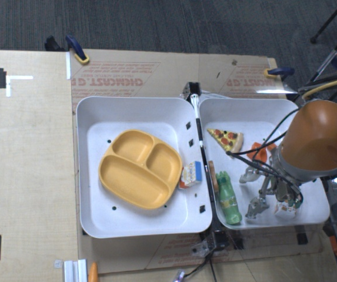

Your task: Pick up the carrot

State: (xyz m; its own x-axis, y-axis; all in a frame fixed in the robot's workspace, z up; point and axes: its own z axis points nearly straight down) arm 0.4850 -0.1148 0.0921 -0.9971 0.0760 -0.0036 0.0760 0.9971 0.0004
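The carrot is a small orange piece in the middle of the right bin, partly hidden by the arm's black cables and its orange band. My gripper hangs low over the front of that bin, nearer the front wall than the carrot. Its two fingers stand apart, with nothing visibly between them. A small pale thing lies right by the right finger.
The right bin also holds a pizza slice at the back left, a green bottle-like toy and a thin brown stick along its left wall. The left bin bears a yellow divided plate and a small packet.
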